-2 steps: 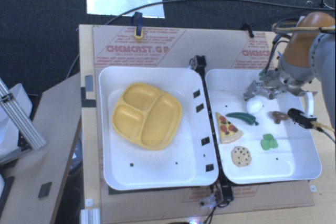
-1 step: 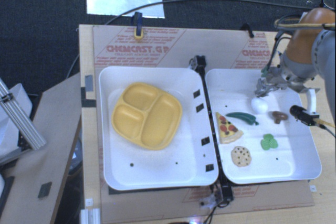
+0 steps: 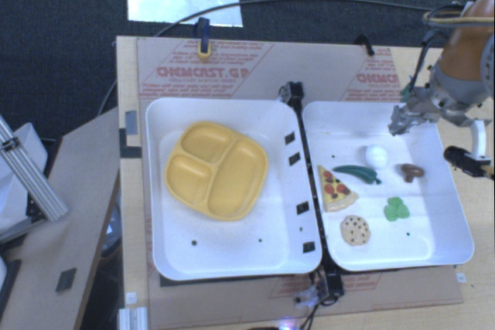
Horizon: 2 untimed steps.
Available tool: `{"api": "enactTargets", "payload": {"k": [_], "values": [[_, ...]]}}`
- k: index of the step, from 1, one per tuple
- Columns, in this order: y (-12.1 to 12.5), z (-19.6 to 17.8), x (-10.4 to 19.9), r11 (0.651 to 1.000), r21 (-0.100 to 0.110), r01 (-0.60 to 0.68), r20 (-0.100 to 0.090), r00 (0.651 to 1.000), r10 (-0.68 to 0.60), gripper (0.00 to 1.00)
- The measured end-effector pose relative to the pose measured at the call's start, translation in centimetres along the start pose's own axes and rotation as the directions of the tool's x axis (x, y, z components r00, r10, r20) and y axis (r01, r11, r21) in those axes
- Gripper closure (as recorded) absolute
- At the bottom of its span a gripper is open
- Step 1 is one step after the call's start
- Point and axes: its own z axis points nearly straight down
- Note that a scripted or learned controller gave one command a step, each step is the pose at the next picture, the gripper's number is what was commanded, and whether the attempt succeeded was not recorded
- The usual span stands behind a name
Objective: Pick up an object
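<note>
While the arm hangs over the right bin's (image 3: 456, 243) far corner, you have the fingers (image 3: 404, 122) poised above bare floor (likely a pre-grasp hover), holding nothing. How far apart they stand, you cannot tell. Nearest pickable object: the white ball (image 3: 376, 156), just below.

Right white bin (image 3: 448, 247) holds six small toy foods, all lying flat and apart: white ball (image 3: 377, 156) near the middle, dark green pepper (image 3: 357, 174) just beside it, brown mushroom (image 3: 411, 171) rightward, pizza slice (image 3: 336, 188) by the left wall, green leafy piece (image 3: 397, 209), round tan cookie (image 3: 355, 229) at the front.
</note>
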Motion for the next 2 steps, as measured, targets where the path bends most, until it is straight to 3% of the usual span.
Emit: {"api": "enactTargets", "payload": {"k": [1,2], "values": [[-0.5,-6.0,0.4,1.0,-0.001,0.003,0.0,1.0,-0.003,1.0],[-0.3,-8.3,0.4,1.0,0.0,0.004,0.0,1.0,-0.004,1.0]]}}
